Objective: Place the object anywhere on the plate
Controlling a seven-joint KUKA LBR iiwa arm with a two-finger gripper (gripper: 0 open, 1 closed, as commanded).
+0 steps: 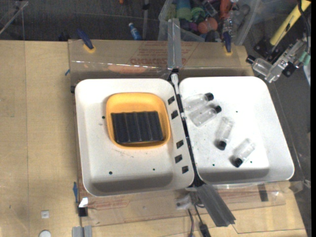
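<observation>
Four small clear bottles with black caps lie on their sides in the right bin (pixel 256 107). Two sit touching near its upper left: one bottle (pixel 197 100) with its cap toward the far right, the other bottle (pixel 206 114) just below it. A third bottle (pixel 223 132) lies near the middle with its cap toward the near edge, and a fourth bottle (pixel 243 152) rests apart, nearer the front right. They look scattered, not arranged — a loose supply to pick from, so any of them could be the object meant.

The target sits in the left bin (pixel 91 132): an orange plate (pixel 114 105) with raised edges, placed near the middle of the bin. A dark ribbed slab (pixel 137 127) covers much of its floor, perhaps as a liner, leaving a bare orange margin around it. A black-marked divider (pixel 178 127) separates the two bins, so a bottle must be lifted over it.

None of the bottles is on the plate, so the task looks not yet begun. The gripper's state I cannot tell, since the arm is out of the picture. The lone fourth bottle seems the easiest pick, being clear of its neighbours.
</observation>
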